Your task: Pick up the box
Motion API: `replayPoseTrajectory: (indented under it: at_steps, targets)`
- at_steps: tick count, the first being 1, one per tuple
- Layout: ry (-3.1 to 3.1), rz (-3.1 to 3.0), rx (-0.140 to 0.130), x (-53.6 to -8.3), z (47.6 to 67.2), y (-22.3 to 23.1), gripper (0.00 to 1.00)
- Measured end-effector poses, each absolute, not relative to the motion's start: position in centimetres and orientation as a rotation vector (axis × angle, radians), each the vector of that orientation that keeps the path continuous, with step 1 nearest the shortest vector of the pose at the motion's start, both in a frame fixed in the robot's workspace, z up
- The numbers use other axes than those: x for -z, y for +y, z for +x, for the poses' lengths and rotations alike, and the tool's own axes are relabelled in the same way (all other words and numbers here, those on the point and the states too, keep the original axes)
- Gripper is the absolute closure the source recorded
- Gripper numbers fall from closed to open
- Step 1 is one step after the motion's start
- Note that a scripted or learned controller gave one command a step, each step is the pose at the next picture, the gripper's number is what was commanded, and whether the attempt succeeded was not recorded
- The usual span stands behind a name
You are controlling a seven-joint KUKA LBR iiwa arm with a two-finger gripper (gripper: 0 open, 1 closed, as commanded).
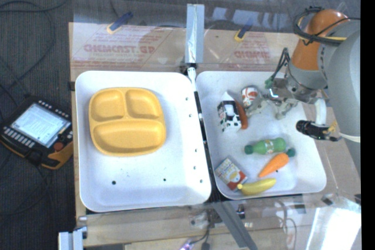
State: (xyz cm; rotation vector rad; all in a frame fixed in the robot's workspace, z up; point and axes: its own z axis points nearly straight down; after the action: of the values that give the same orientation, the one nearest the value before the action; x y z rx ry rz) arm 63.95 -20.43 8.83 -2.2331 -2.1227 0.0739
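On the bench, two white bins sit side by side. Left bin (88,184) holds a yellow sectioned tray (127,120), sitting toward its 11 o'clock. Right bin (313,178) holds the clutter.

Arm (313,47) reaches in at 3 o'clock, grey with the orange band, wrist over the right bin's 1 o'clock corner. Gripper (280,103) hangs low there; how far apart the fingers are, I cannot tell at this angle. Nothing visible between them, so I read it as carrying nothing.

Right bin contents, big to small:
- green bottle (266,146), lying flat at about 4 o'clock
- carrot (273,165), just below the bottle, near touching
- banana (256,186), at 6 o'clock by the front wall
- black-and-white cow toy (229,116), at 10 o'clock, a red piece against its side
- box (229,172), small carton, at 7 o'clock, tilted, touching or nearly touching the banana's left end
- small red-and-white can (250,95), at 12 o'clock, just beside the gripper

Target is the box; gripper is well apart from it, diagonally across the bin.

My take on doing it well: lift clear first, cross over the cow toy and bottle, then come down straight over the box. Rotate the wrist so the fingers close across the short side. Keep the finger on the banana side tight to the carton, or it grabs both. Front-left corner walls are close, so watch clearance.
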Motion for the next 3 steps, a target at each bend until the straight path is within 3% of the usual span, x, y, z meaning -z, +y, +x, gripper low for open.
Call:
replayPoseTrajectory:
  at_steps: [1,3]
  targets:
    - [-2.197,-2.166,-0.106,-8.74,64.7,-18.73,0.0]
    - [-2.285,-2.066,-0.088,-8.7,64.98,-18.63,0.0]
